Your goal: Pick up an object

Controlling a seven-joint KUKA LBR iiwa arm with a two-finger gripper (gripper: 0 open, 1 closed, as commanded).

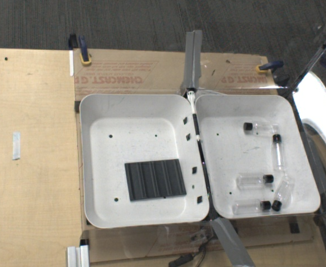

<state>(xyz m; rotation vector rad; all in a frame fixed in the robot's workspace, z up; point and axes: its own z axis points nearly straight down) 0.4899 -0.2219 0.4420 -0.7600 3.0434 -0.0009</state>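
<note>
Nearest me, I saw several clear vials with black caps in the right bin: two capped vials lay close together by its front rim, another vial lay just behind them, and a long vial ran front to back near the right wall. A short vial sat farther back. In the left bin a dark ribbed panel lay flat toward the front. Beyond both bins, two clamps held cardboard to the surface. I could not tell the state of the jaws.
</note>
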